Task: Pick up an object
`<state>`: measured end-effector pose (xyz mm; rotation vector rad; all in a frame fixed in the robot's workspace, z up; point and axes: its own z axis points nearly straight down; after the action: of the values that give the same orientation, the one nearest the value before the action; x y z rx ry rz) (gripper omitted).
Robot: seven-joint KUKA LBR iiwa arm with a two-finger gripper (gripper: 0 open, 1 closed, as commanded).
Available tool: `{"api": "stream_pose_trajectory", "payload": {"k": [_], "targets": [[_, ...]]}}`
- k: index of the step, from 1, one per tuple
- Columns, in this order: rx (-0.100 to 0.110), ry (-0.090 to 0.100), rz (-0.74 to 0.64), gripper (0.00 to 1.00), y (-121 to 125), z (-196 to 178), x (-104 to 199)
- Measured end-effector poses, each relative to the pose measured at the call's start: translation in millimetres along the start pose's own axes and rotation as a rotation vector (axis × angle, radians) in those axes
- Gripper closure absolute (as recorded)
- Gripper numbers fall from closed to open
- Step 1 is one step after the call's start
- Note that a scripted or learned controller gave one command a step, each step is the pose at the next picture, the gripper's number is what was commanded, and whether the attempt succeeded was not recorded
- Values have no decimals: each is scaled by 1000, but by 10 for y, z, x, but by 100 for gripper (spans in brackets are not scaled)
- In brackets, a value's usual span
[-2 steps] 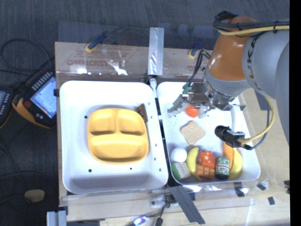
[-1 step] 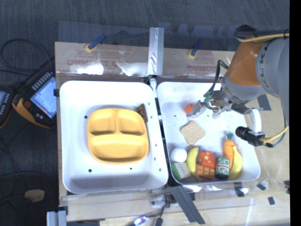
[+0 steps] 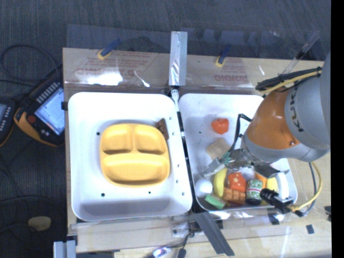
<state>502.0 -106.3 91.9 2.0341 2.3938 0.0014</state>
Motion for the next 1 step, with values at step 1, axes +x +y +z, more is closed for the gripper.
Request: {"api": "stream_pose_trajectory", "payload": {"k": [1], "targets": [[5,-1,137,0,-139,-908,311]]}}
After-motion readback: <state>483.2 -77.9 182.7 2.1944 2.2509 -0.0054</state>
